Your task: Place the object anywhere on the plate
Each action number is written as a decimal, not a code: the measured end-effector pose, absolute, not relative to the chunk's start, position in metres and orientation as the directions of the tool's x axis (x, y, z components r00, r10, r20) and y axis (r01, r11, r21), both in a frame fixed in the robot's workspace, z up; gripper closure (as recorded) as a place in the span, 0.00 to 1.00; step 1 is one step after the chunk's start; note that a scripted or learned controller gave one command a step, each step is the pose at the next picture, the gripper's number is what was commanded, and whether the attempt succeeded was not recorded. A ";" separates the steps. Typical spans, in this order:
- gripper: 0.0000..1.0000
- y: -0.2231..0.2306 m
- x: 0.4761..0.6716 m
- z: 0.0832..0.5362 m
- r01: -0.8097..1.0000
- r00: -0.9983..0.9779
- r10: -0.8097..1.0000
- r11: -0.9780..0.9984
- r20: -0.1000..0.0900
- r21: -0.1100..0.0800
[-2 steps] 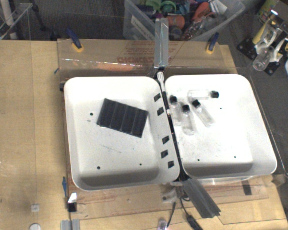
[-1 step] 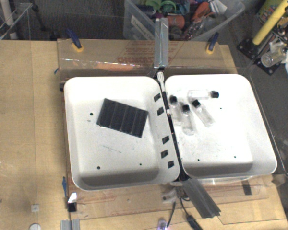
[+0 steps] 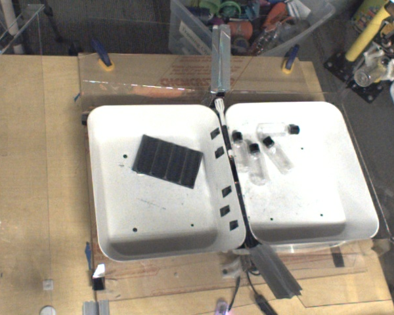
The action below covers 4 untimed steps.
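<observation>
Clear black-capped vials clustered in right bin: light, slick, roll easily; grip across a barrel. Ribbed black plate left. End effector state: can't tell.

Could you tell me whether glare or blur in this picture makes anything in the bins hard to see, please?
In the camera view, the clear vials nearly wash out against the bright right bin, only their black caps reading well; the dark plate in the left bin stands out sharply; the whole view is slightly soft and grainy, with a sheen on the plastic sheet behind the bins.
</observation>
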State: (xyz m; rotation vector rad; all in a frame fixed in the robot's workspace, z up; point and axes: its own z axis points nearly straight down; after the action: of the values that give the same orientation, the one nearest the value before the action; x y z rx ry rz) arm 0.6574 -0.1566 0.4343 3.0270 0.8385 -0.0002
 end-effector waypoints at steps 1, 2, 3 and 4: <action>1.00 -0.175 0.659 0.434 0.629 0.777 0.629 -0.777 -0.001 0.001; 1.00 -0.184 0.658 0.434 0.409 0.913 0.409 -0.913 0.000 0.000; 1.00 -0.178 0.654 0.434 0.202 0.979 0.202 -0.979 0.000 -0.002; 1.00 -0.194 0.660 0.434 0.248 0.969 0.248 -0.969 0.000 0.000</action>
State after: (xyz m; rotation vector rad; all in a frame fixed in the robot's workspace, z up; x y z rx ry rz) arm 0.6602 -0.1939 0.4342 3.1168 0.3932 -0.0007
